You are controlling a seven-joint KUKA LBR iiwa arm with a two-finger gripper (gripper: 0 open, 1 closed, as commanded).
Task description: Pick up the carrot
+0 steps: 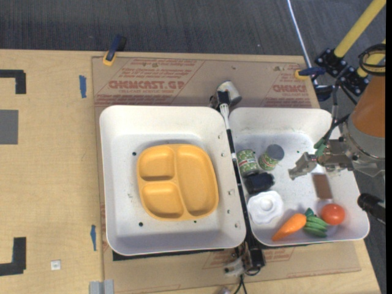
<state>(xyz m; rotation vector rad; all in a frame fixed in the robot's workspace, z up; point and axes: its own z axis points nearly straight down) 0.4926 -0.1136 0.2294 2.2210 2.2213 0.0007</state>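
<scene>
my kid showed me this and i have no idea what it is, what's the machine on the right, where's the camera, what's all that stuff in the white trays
The picture comes from a single camera fixed above a workbench, looking down at a slant. The grey machine with the orange band at the right edge is a robot arm; its metal gripper hangs over the right bin, and nothing shows between its fingers. The two shallow white trays are bins. The left bin holds a yellow divided plate. The right bin holds toy food and small items: an orange carrot with green leaves near the front edge, a red tomato beside it, a white bottle, a green can, a brown block and a dark object. The arm is meant to pick up the carrot, which lies untouched in the bin.
</scene>
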